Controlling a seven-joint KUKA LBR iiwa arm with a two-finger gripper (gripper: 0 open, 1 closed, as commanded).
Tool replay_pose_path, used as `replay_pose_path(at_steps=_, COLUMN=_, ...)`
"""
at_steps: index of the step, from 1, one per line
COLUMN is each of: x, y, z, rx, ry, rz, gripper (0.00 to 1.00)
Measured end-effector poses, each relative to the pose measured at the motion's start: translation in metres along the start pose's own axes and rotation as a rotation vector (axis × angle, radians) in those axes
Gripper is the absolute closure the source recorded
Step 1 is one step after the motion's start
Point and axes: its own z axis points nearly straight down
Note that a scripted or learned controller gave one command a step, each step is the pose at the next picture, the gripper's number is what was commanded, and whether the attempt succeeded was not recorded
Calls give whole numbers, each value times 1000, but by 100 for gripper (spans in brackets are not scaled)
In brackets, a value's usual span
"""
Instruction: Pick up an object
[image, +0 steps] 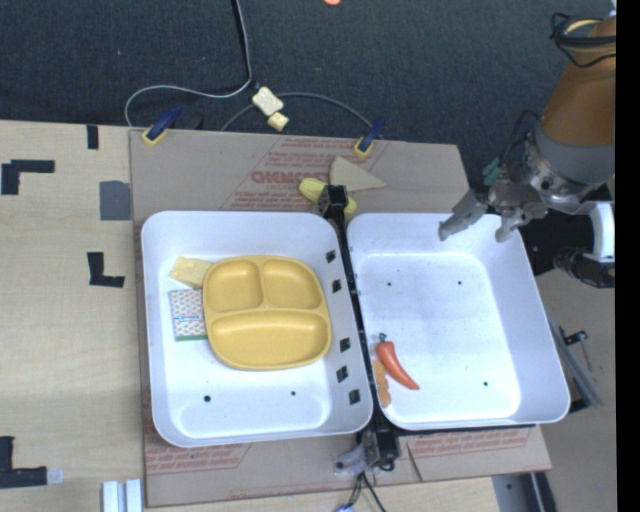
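While the gripper (479, 222) hangs over the right bin's (520, 300) far edge, its fingers spread apart and holding nothing, an orange pepper (397, 364) lies against that bin's left wall near the front; a yellow divided plate (267, 311) fills the left bin (160, 300)

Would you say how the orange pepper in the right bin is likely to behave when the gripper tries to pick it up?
The orange pepper looks small, so probably light. Its tapered, rounded shape may slip or roll between closing fingers. It lies close to the right bin wall, which could crowd the gripper.
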Motion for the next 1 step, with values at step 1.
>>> replay_pose_path(at_steps=1, x=41, y=4, z=128, rx=12, ry=3, rz=-2, gripper=0)
